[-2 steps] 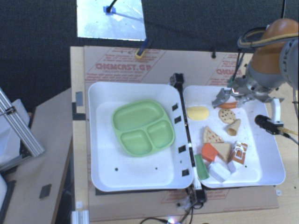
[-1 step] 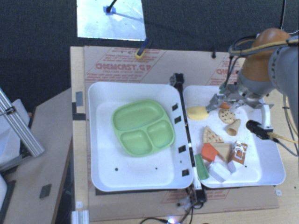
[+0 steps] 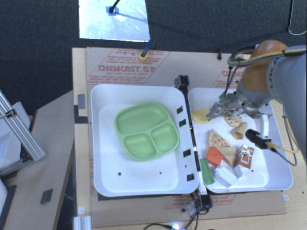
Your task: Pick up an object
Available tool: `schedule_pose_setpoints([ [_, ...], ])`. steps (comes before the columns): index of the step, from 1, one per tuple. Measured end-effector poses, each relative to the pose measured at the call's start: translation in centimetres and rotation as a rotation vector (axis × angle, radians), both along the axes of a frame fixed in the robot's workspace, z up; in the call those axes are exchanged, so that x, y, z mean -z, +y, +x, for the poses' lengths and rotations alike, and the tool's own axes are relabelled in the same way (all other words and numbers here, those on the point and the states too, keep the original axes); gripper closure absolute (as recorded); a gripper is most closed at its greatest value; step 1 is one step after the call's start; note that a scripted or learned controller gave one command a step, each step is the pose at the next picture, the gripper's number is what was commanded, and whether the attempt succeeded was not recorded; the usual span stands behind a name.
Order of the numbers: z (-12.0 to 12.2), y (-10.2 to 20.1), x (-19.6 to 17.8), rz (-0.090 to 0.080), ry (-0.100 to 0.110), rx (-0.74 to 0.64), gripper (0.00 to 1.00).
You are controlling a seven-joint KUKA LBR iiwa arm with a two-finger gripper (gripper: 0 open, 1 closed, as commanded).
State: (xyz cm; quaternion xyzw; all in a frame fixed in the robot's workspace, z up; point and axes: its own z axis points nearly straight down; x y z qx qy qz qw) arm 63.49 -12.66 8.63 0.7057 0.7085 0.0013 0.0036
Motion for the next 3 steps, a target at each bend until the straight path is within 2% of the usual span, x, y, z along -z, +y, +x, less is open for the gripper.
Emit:
schedule_pose_setpoints([
  [1,0.2,0.0,-1.4,0.000,-0.007,-0.001,1.00],
  [3,0.7,0.1,-10.5,0.002,0.001,0.000,1.00],
])
